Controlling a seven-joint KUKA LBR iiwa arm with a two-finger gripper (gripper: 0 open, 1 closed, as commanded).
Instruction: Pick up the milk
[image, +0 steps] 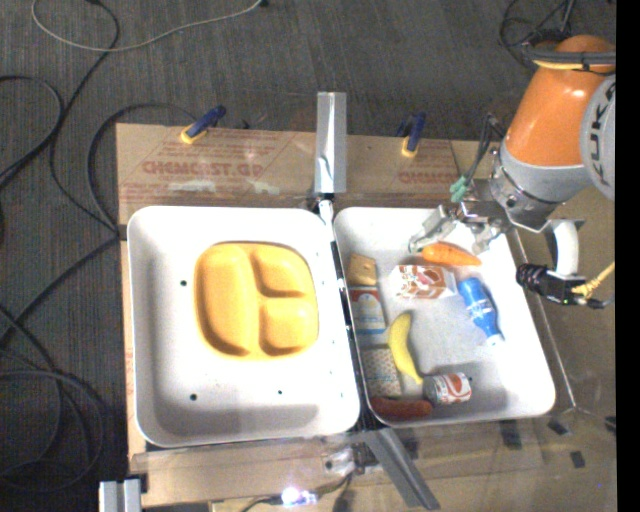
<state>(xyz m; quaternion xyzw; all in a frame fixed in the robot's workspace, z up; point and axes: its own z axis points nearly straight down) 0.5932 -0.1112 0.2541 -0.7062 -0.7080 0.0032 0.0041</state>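
Observation:
The milk (420, 282) is a small red-and-white carton lying in the upper middle of the right bin (530, 385). My gripper (455, 234) hangs over the bin's far end, just above and right of the carton. Its two fingers (428, 236) stand apart, open. An orange carrot (452, 255) lies directly under the fingertips, between the gripper and the milk. Nothing is held between the fingers.
Around the milk lie a blue bottle (479, 309), a banana (402, 346), a red-and-white can (450, 388), a sausage (401, 407), a brown bun (362, 270) and flat packets (368, 318). The left bin (160, 400) holds a yellow divided tray (258, 298).

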